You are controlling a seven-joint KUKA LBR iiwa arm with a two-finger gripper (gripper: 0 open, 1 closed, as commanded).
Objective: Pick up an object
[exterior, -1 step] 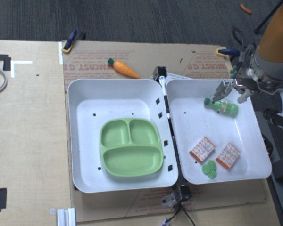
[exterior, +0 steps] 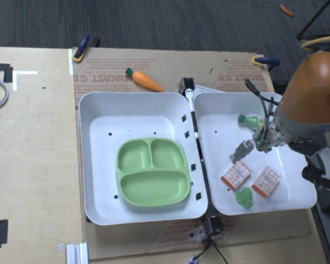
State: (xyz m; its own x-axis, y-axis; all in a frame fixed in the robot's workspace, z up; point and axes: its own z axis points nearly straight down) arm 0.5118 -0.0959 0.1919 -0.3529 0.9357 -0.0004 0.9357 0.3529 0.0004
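My gripper [exterior: 243, 150] hangs over the middle of the right bin [exterior: 220, 126], reaching in from the right under the orange-banded wrist. Just below it lie two small orange-and-white boxes, one [exterior: 235, 175] directly beneath the gripper tip and the other [exterior: 265, 181] to its right. A green toy vegetable [exterior: 244, 197] rests by the bin's front wall. Behind the gripper, partly hidden by the wrist cables, lies a pale green bottle-like item [exterior: 249, 120]. Nothing shows in the gripper's hold.
The left bin [exterior: 99, 147] holds a green divided plate [exterior: 153, 172]. A toy carrot [exterior: 144, 80] lies on the cardboard behind the bins. Clamps sit at the cardboard's back corners [exterior: 81, 48]. The arm's bulk covers the right bin's right side.
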